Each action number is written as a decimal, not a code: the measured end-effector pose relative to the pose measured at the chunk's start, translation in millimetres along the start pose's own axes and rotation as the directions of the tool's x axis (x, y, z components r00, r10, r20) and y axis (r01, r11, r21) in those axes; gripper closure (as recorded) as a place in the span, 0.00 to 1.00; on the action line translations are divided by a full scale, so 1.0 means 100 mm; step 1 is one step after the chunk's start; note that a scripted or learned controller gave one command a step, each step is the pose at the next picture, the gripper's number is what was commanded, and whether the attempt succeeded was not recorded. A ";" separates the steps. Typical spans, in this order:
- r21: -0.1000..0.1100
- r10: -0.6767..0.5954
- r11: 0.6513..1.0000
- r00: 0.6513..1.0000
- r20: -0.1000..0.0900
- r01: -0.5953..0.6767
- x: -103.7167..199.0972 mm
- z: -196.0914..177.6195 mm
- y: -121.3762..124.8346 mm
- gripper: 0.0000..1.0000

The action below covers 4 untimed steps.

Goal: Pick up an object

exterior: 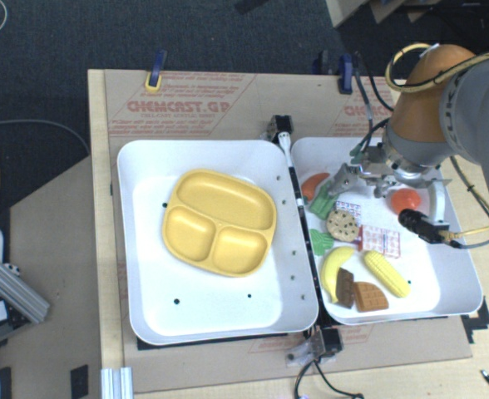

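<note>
1. Arm (pixel 444 98) enters from 3 o'clock; grey body, orange band, wrist low over the right bin (pixel 452 293).
2. Gripper (pixel 357 183) sits in the bin's upper-left part, pointing toward 8 o'clock. Whether it is released or clenched: cannot tell, the metal parts blur together.
3. Nothing is visibly held; tip is just beside the cookie (pixel 342 224) and a green piece (pixel 322 204), contact unclear.
4. Pickable items all lie in the right bin: red-orange piece (pixel 313 184) at 10 o'clock of the gripper, red tomato-like item (pixel 407 199) at 3 o'clock.
5. Red-patterned packet (pixel 381 239) near bin centre; second green piece (pixel 322 241) at the left wall.
6. Banana (pixel 336 264), corn cob (pixel 387 273) and brown wafer (pixel 367 296) at the bin's 6 o'clock end.
7. Left bin (pixel 145 289) holds a yellow divided plate (pixel 219 221), lying flat.
</note>
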<state>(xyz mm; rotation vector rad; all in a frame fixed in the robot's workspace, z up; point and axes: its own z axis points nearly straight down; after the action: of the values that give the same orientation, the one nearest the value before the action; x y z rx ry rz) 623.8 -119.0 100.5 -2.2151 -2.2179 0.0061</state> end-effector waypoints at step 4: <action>-0.014 0.003 1.000 1.000 0.004 -0.003 -0.08 -0.94 -0.03 1.00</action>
<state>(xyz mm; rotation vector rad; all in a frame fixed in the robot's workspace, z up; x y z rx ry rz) 621.3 -127.1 194.3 -2.2270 -2.2241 -0.0047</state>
